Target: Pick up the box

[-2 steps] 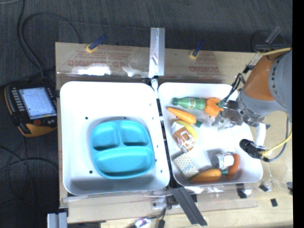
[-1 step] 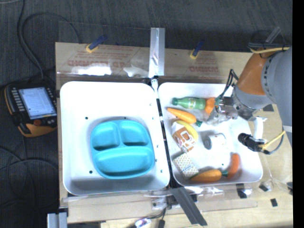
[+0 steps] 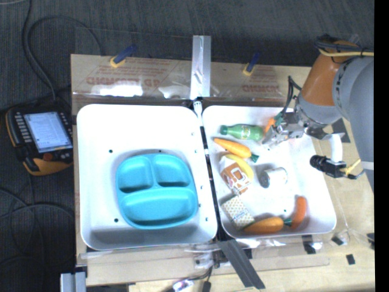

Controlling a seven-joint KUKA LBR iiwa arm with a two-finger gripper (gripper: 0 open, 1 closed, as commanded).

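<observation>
The box (image 3: 234,179) is a small orange and white carton lying in the middle of the right bin (image 3: 322,190), just below a banana (image 3: 238,164). My gripper (image 3: 278,131) hangs over the bin's far part, beside the right end of a green bottle (image 3: 242,131). It is well up and to the right of the box, and nothing shows in its grasp.
A carrot (image 3: 232,145) lies between the bottle and the banana. A silver can (image 3: 273,177) sits right of the box, and a patterned packet (image 3: 237,211) and two more carrots (image 3: 265,225) (image 3: 299,208) lie nearer the front. The left bin holds a blue divided tray (image 3: 157,188).
</observation>
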